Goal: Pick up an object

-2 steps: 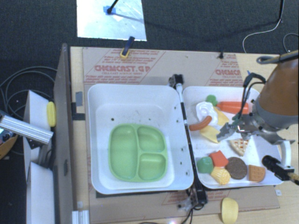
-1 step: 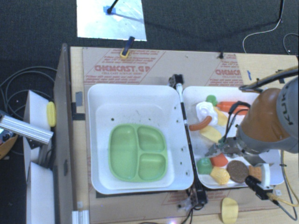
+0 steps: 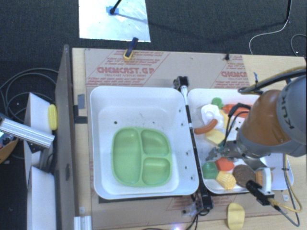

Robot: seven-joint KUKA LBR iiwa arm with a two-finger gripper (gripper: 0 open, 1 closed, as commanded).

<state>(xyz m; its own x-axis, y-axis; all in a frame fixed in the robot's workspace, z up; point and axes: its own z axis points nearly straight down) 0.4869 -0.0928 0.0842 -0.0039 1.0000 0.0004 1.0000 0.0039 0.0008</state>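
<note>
1. Bench layout: two shallow white bins sit side by side. The left bin (image 3: 103, 128) holds a green divided tray (image 3: 142, 156). The right bin (image 3: 194, 99) holds a cluster of small toy food items.

2. Arm position: the arm (image 3: 268, 123) enters from the right and hangs over the right bin, its orange band above the wrist covering much of the bin's middle and right portion.

3. Gripper: the gripper (image 3: 221, 152) sits low over the bin's left-centre, its dark metal parts pointing toward the left. Whether its fingers are spread or closed cannot be told; nothing is visibly held between them.

4. Candidate objects, all in the right bin:
   - a red round piece (image 3: 224, 164), just below the gripper tip and nearest to it;
   - a green piece (image 3: 209, 169), below and slightly left;
   - a yellow corn piece (image 3: 226, 180), further toward the near rim;
   - a yellow wedge (image 3: 215, 136), just above the tip;
   - an orange sausage (image 3: 206, 127), above and left, its long axis running diagonally, right end higher.

5. Judgement: the red round piece appears the likeliest target, lying just toward the near rim from the tip. Close neighbours on several sides raise the risk of a nudge or a miss.

6. Off-bin item: a yellow object (image 3: 235, 214) lies on the bench beyond the near rim.
</note>
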